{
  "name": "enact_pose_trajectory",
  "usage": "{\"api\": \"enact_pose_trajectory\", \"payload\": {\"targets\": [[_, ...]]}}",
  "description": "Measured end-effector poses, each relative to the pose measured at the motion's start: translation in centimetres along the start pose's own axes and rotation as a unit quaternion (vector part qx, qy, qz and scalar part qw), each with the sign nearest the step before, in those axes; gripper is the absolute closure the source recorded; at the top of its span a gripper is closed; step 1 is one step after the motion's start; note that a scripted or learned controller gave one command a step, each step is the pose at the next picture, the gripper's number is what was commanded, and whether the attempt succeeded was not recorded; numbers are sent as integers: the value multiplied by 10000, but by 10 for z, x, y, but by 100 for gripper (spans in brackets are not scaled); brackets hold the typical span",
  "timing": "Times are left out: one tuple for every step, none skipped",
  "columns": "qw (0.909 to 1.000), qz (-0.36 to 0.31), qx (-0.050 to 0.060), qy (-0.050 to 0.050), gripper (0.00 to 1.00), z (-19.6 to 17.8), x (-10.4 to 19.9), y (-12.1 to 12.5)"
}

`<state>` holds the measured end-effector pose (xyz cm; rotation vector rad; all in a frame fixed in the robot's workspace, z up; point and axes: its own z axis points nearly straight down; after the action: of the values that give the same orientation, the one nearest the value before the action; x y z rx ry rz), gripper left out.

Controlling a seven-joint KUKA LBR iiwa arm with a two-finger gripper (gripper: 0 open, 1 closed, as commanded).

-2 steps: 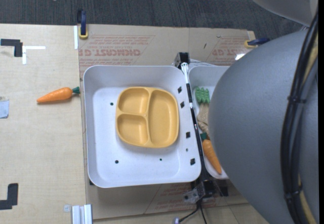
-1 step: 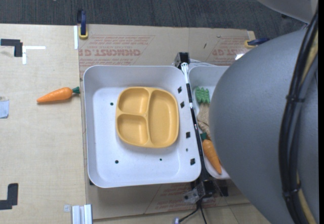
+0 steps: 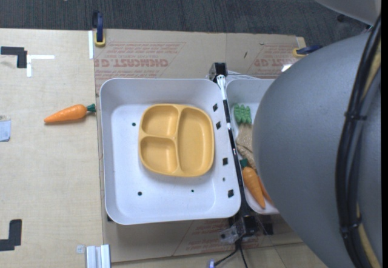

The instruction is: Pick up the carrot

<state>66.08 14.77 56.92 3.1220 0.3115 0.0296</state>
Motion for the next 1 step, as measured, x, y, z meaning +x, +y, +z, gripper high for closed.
{"api": "enact_pose_trajectory", "payload": {"targets": [[10000,-43,-3,14,100,-6,2,0]]}}
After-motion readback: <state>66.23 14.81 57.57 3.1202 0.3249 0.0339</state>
